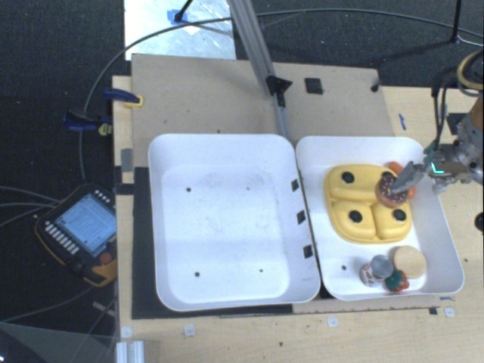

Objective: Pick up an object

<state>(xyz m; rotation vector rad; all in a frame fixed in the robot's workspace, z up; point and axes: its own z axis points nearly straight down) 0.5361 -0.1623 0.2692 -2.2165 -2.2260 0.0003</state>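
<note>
The gripper (398, 181), finger state indeterminate, sits over a brown ring-shaped object (391, 196) on the yellow block (363, 203), whose long axis runs diagonally across the right bin (446, 240).

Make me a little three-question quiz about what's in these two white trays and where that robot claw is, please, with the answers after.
1. Where is the gripper?
A. Over the left bin
B. Over the right bin, at the yellow block's right edge
C. Off the bench, above the handheld screen

2. How many dark round dots show on the yellow block?
A. One
B. Three
C. Six

3. How do the small things in the right bin lie?
A. Clustered at its near edge, below the yellow block
B. Stacked on top of the yellow block
C. Spread along its far edge

Answers: 1 B, the gripper sits by a brown round piece at the block's right edge. 2 B, three dots are visible. 3 A, they huddle together near the front wall.
</note>
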